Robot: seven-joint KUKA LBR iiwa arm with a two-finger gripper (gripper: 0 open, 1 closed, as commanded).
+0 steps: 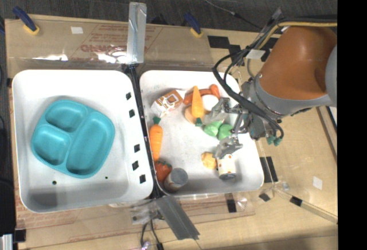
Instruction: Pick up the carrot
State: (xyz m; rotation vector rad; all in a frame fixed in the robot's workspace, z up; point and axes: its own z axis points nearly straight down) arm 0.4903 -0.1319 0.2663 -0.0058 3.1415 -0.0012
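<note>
Orange wrist band [298, 62] sits highest, with my pincer [226, 125] below it in the right bin [252, 177], fingers apart over the green toy [215, 128], gripping nothing. Two carrots here: one [155, 139] well left of the green toy by the bin wall, another [196, 102] just above it. Risk: I grab the green toy instead, since it's crowded.

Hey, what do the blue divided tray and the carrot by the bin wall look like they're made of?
The blue divided tray looks like molded plastic: one even teal color, rounded compartments, soft sheen. The carrot seems a toy, probably plastic or rubber, with uniform bright orange and a smooth surface; the view leaves it open.
</note>
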